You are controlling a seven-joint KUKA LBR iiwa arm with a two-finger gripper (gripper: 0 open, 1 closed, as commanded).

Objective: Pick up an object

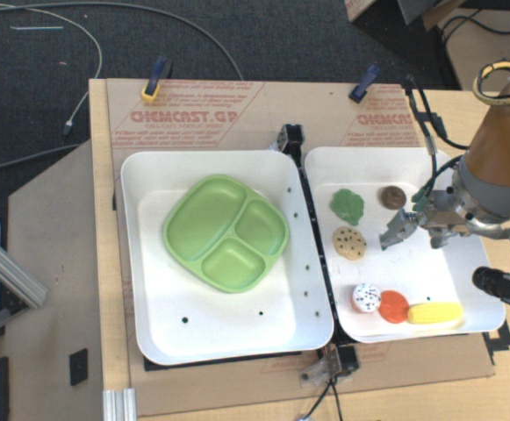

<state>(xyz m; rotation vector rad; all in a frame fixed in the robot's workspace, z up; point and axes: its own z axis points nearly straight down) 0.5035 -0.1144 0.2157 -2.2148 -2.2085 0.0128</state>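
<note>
Six small items sit in the right bin (465, 274), and any of them could be my pick. Nearest the camera, along the front edge, a white die-like ball (366, 299) touches an orange ball (393, 306), which touches a yellow block (435, 313). I judge that tight row the risky choice: closing on one would likely nudge its neighbour, and round things roll off the fingers.

Further back lies a speckled cookie (350, 243), apart from the rest and just beside the gripper (400, 230). The gripper hangs low over the bin's middle with nothing between its fingers; how wide they stand I cannot tell from this slant. A flat cookie may simply slide under the tips.

Beyond that, a green broccoli-like piece (348, 205) and a brown disc (393, 196) sit near the rear wall. Cables drape by the wrist and could snag.

The left bin (140, 235) holds a green divided plate (226, 232), well apart from the arm.
</note>
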